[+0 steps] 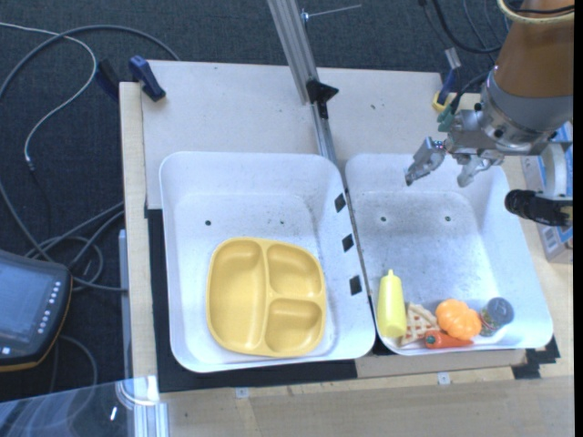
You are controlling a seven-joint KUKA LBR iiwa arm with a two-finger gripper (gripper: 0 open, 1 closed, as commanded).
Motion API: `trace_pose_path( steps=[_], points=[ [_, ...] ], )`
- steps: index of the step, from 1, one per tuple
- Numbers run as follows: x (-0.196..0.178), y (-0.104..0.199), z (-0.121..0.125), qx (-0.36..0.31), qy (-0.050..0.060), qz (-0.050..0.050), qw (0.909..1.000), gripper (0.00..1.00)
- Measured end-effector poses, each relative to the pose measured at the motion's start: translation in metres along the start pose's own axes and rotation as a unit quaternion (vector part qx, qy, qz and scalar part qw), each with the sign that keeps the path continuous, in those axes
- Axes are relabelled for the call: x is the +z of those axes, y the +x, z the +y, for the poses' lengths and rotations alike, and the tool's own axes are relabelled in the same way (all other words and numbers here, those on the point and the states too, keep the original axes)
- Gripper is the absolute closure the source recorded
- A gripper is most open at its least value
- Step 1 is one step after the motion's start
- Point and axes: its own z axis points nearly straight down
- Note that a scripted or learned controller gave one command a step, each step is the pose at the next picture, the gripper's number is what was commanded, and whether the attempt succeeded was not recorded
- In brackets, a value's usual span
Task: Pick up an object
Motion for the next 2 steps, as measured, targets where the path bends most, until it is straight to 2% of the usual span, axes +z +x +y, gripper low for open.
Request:
trace_pose_path(
  steps=[1, 2],
  points=[
    [0.0, 0.0, 0.0, 0.0, -0.001, 0.0, 1.0, 0.0],
    [0.059, 0.008, -0.001, 0.001, 0.003, 0.0, 1.0, 0.0]
  ],
)
